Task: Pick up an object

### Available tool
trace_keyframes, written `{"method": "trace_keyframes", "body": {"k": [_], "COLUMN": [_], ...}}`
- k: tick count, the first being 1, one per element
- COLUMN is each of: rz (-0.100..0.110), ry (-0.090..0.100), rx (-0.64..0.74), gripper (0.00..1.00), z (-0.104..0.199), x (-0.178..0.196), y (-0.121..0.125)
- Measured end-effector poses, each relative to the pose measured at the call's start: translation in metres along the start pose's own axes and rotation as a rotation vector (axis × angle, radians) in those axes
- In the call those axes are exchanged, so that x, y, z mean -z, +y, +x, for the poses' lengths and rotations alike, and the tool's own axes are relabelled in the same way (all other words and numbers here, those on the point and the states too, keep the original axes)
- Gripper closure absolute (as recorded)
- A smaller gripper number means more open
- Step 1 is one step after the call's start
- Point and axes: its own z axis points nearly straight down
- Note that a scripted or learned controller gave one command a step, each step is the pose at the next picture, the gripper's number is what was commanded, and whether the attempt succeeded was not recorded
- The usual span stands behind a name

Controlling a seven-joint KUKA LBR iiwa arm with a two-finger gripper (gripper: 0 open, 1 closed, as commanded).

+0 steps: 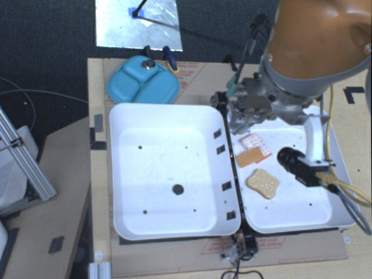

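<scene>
CAMERA VIEW, items logged rel. to the right bin (314, 217):

1. Right bin: shallow, white, on the surface (192, 74). Holds three small objs in its near-left part, plus the arm's hardware over its far edge.
2. Orange wedge (250, 156): flat, cheese-like slab, just inside the bin's left wall, long axis running roughly left-right w/ a slight tilt.
3. Pink-white packet (256, 142): touching or overlapping the wedge's far side (cannot tell which lies on top).
4. Tan toast-like piece (263, 183): nearer the camera than the wedge, apart from it, lying flat, approx. centre-left of bin.
5. End effector (247, 110): metal-grey assy at the bin's far-left corner, hanging below the orange band. Finger state: cannot tell, tips lost in clutter and blur; nothing seen between them.
6. Black cylindrical fitting (297, 164): w/ yellow cable, over bin's right half, part of the rig.
7. Left bin (125, 121): adj. to right bin, sharing the central divider; a dark spot on its floor.
8. Blue moulded tray (143, 83): beyond the left bin, on the surface.

KEY RELATION: packet and wedge lie just camera-ward of the end effector, nearly beneath it; toast farther the same way. Judged nearest candidate: packet/wedge pair. Pick not yet made.
</scene>
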Motion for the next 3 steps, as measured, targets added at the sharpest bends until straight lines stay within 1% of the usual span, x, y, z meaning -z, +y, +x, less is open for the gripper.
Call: {"method": "trace_keyframes", "body": {"k": [1,2,3], "rz": [-0.003,0.009,0.001], "ry": [-0.002,-0.002,0.0], "rx": [-0.012,-0.007,0.002], "gripper": [1.0,1.0,1.0], "z": [-0.067,-0.067,-0.007], "x": [0.04,-0.034,-0.014], "y": [-0.001,-0.001,-0.001]}}
